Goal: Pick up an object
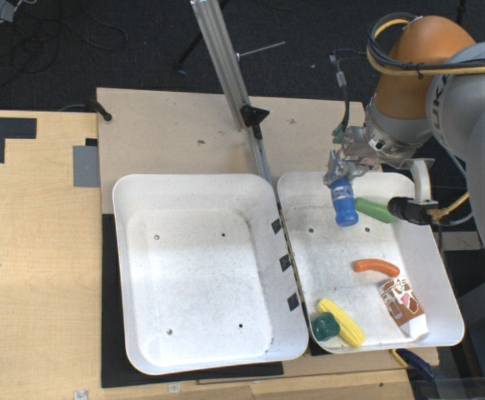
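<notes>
With the blue bottle [344, 206] hanging clamped between the fingers of the gripper [341, 179] above the right bin's [442, 298] far edge, the lift should stay slow and vertical so the grip holds.

Two white bins [197, 352]; a blue bottle [344, 206], green pepper [374, 210], orange sausage [377, 267], yellow corn [341, 321], brown-and-white carton [402, 304]; tan bench [26, 223]; grey arm [463, 115] banded orange.

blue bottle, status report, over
Gripper shut on blue bottle, above right bin. Green object right beside it. Path otherwise clear.
</notes>
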### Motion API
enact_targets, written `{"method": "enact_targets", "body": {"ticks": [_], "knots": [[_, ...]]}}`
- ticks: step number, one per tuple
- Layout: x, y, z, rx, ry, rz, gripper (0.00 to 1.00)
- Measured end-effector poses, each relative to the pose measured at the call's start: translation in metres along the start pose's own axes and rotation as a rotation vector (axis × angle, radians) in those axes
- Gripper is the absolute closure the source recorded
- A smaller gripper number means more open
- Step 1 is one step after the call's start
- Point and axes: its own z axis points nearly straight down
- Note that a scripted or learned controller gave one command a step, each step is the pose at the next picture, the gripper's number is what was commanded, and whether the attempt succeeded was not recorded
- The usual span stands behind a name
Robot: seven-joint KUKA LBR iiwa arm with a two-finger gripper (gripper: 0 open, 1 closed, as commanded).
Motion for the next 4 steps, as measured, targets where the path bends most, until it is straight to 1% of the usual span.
{"method": "enact_targets", "body": {"ticks": [1,2,3,4], "knots": [[-0.001,0.000,-0.016,0.003,0.000,-0.001,1.00],[0.041,-0.032,-0.017,0.009,0.002,-0.002,1.00],[0.089,-0.058,-0.007,0.011,0.002,-0.002,1.00],[0.138,-0.078,0.001,0.011,0.002,-0.002,1.00]]}}
